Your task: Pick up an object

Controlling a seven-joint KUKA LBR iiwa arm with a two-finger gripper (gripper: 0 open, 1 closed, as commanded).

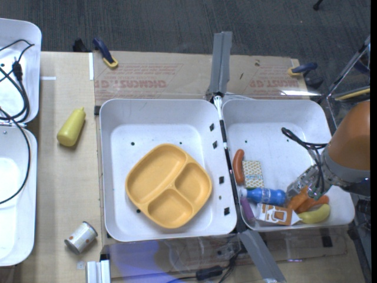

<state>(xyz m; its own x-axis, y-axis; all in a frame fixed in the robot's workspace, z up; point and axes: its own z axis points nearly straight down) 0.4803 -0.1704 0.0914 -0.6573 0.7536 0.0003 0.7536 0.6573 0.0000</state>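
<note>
1. The pick looks under way but not done: every object I can see lies on the floor of the right bin [312, 119], none lifted.
2. The gripper [304, 186] is low in that bin's right half, just above or touching an orange carrot-like piece [307, 201], the likeliest target.
3. A yellow banana [314, 215] lies beside the carrot; a blue bottle [266, 194], a small carton [275, 215], a red sausage [238, 165] and a cracker packet [253, 173] lie to their left.
4. The gripper is too blurred to tell how it is set, or whether it has hold of anything.
5. Left to do: secure one object and raise it.
6. The left bin [118, 122] holds a yellow divided plate [169, 185].
</note>
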